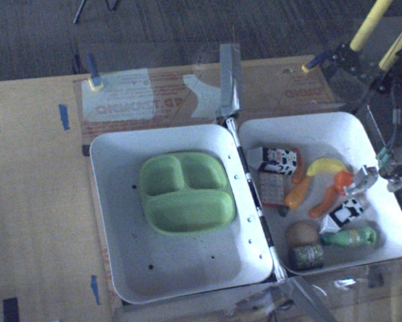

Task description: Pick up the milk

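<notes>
Two cow-patterned cartons sit in the right bin (369,132); the milk (348,212) lies near its right wall, just below-left of the hand (363,179), whose clenched-or-released state I cannot tell.

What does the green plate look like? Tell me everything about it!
The green plate is a rounded rectangle that looks like matte plastic. Raised ridges split it into three compartments: two small ones at the far side and one long one nearer the camera. It lies flat, right side up, near the middle of the left white bin, resting on the bin's floor. Nothing lies on it.
</notes>
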Robot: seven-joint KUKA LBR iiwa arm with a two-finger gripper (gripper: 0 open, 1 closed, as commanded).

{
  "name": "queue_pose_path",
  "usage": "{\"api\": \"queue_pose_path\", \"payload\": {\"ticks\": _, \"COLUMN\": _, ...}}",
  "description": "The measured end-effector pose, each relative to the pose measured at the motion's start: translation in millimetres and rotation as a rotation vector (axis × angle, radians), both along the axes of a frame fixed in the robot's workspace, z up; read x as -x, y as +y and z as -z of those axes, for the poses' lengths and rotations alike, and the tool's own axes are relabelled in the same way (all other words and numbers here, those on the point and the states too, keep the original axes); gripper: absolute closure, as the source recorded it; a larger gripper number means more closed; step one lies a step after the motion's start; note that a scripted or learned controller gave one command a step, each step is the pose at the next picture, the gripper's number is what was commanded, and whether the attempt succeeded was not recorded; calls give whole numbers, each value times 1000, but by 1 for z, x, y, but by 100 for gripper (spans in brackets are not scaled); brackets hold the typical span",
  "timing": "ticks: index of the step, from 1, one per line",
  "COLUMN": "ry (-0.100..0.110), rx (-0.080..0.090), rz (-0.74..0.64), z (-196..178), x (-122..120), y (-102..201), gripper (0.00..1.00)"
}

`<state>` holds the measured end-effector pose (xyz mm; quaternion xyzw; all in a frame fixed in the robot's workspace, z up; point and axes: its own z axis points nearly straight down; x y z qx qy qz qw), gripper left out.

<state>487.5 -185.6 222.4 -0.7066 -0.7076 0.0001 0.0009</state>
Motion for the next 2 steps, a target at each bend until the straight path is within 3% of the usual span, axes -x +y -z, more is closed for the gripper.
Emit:
{"api": "queue_pose_path", "payload": {"ticks": 1, "ry": -3, "rx": 1, "rz": -1, "z": -10, "x": -1, "y": 0, "gripper": 100}}
{"api": "queue_pose_path", "payload": {"ticks": 2, "ry": -6, "rx": 5, "rz": -478, "z": -36, "x": 7, "y": -38, "gripper": 100}}
